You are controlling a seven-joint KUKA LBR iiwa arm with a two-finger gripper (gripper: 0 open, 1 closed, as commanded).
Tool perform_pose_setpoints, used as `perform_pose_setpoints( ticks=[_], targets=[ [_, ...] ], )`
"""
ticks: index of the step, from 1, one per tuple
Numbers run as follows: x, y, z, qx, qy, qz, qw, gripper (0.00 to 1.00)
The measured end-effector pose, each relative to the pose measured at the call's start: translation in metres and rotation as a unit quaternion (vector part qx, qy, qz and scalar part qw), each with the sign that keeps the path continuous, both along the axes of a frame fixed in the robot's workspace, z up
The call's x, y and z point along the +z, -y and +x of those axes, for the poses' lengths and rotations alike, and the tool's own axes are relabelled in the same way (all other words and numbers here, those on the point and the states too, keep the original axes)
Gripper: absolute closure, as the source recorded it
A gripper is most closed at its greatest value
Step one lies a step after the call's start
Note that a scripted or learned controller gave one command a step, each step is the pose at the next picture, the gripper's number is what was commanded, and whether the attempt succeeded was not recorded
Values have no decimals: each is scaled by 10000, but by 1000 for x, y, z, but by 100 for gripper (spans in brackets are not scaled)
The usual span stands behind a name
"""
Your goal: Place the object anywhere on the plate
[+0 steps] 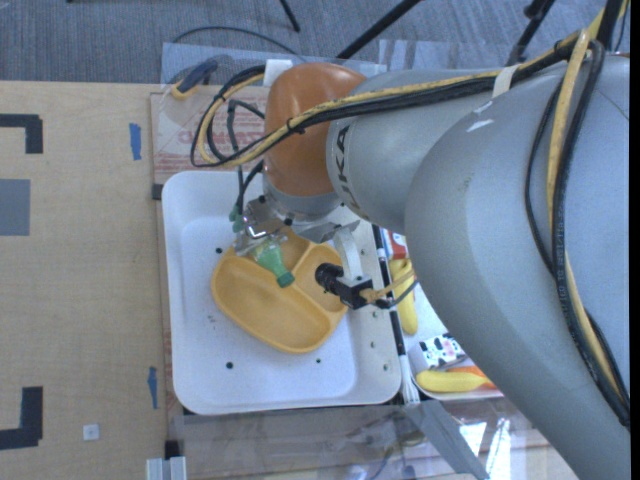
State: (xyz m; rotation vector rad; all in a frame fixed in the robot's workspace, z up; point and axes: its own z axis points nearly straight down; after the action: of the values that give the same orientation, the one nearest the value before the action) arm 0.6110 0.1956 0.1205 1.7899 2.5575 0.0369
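My gripper (262, 240) sits low over the yellow divided plastic plate (275, 308) in the left shallow white bin (200, 368). A small green plastic object (272, 260), bottle-like with a darker cap end, lies tilted at the plate's upper rim, directly under my wrist. Whether I have it pinched I cannot tell; my own housing hides the tips. Judgement: light, rigid, smooth, likely slippery and prone to roll. Best taken across its narrow body, mid-length.
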Motion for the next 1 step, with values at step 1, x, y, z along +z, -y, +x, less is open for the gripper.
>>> perform_pose_setpoints(
  ticks=[1],
  targets=[
    [-4,3,0,-17,-18,-25,10000,0]
  ],
)
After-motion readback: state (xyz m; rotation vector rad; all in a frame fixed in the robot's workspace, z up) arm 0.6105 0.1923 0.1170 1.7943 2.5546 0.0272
